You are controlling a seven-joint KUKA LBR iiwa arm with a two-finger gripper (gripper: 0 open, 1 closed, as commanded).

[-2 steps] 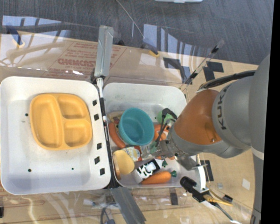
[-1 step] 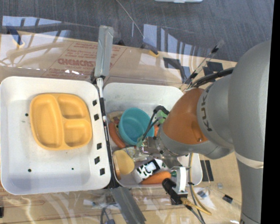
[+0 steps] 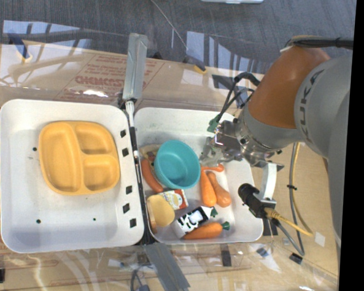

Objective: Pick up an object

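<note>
Because the gripper point(image 3: 213, 151) hangs over the right bin point(image 3: 235, 231) with its open-or-closed state impossible to tell, align it above the nearest carrot point(image 3: 208, 188), lying beside the teal bowl point(image 3: 176, 163), and descend along a line clear of the bowl rim.

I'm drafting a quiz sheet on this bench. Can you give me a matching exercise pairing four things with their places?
Things:
1. yellow divided tray
2. teal bowl
3. black-and-white carton
4. pincer

Places:
A. near front wall of right bin
B. above right bin, right of the bowl
C. middle of left bin
D. middle of right bin

Pairs: 1-C, 2-D, 3-A, 4-B
</note>
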